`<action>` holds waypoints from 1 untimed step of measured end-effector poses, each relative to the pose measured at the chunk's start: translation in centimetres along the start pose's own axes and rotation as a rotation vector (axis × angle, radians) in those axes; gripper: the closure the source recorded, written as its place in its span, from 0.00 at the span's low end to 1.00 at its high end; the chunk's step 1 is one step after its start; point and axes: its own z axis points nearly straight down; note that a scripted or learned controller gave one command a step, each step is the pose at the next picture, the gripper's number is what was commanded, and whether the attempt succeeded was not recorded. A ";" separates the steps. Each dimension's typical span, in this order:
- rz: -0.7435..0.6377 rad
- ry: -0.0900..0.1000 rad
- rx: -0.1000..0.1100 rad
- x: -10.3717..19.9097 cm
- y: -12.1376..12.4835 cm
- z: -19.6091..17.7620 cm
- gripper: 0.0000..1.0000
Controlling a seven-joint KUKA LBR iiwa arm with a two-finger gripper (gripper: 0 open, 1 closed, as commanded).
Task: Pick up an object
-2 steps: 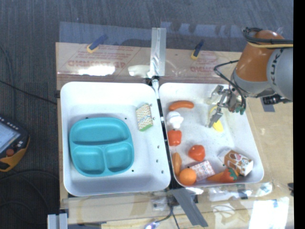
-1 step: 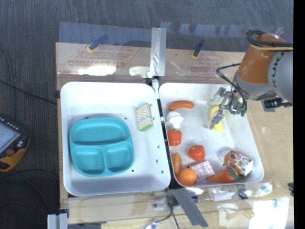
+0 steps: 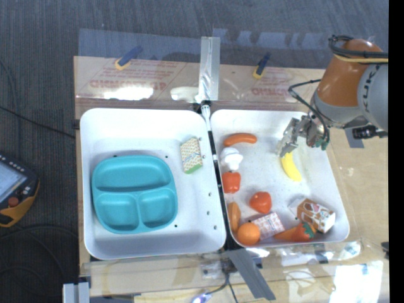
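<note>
My gripper [image 3: 289,146] hangs over the back right part of the right bin [image 3: 333,188], just above the top end of a yellow banana [image 3: 291,168]. Its fingers look open, with nothing between them. Elsewhere in that bin lie an orange sausage [image 3: 240,139], a white mushroom-like piece [image 3: 232,160], a red pepper [image 3: 231,182], a red tomato [image 3: 260,201], an orange [image 3: 248,233], a pink-and-white box [image 3: 271,223], a carrot [image 3: 291,234] and a small brown carton [image 3: 315,215].
The left bin [image 3: 95,125] holds a teal divided plate [image 3: 134,191] and a yellow-green sponge [image 3: 190,154] near the divider. A metal post [image 3: 209,68] stands behind the two bins. The arm's orange band [image 3: 344,81] is over the bench's right rear.
</note>
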 end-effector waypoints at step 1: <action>0.000 0.000 0.000 0.0 0.0 0.0 0.00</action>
